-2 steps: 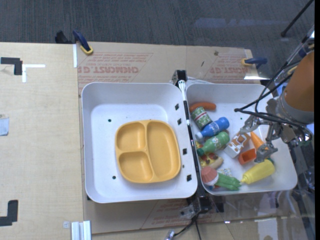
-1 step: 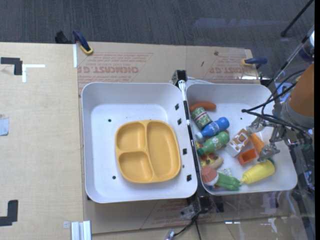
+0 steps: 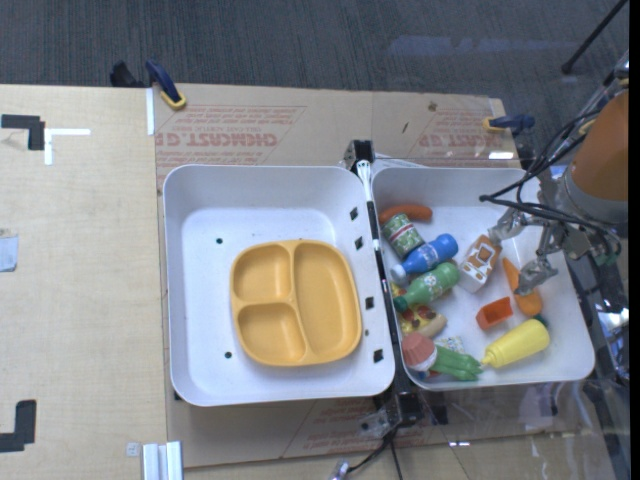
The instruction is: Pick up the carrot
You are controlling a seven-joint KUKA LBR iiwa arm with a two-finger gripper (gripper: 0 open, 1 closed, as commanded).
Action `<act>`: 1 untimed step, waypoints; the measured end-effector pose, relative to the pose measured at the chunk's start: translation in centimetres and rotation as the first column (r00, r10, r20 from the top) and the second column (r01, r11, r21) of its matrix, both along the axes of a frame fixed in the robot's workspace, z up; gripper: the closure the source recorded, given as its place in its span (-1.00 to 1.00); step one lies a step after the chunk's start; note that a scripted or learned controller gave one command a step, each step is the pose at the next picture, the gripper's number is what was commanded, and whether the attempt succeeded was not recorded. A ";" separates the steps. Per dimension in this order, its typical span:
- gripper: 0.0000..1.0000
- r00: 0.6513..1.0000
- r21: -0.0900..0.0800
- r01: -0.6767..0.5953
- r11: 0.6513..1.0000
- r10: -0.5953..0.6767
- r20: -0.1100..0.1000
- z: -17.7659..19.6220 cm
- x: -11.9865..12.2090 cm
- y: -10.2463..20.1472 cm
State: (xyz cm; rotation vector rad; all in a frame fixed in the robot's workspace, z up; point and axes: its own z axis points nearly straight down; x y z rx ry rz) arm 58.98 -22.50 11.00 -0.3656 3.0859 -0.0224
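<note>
The carrot (image 3: 522, 290) is a short orange cone lying in the right bin (image 3: 470, 190), near its right wall, with its tip pointing up-left. My gripper (image 3: 526, 248) hangs just above the carrot's upper end. Its two metal fingers are spread apart, one by the small carton (image 3: 481, 261) and one (image 3: 543, 265) right over the carrot. Nothing sits between them, and the carrot rests on the bin floor.
An orange cup (image 3: 494, 314) and a yellow mustard bottle (image 3: 517, 343) lie close below the carrot. Further left are a blue bottle (image 3: 430, 253), a green bottle (image 3: 432, 283), a green can (image 3: 403, 235) and a sausage (image 3: 405, 211). The left bin holds a yellow divided plate (image 3: 296, 301).
</note>
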 end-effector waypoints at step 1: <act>-1.00 0.979 -0.012 -0.204 0.979 0.204 0.011 0.3 -0.4 0.0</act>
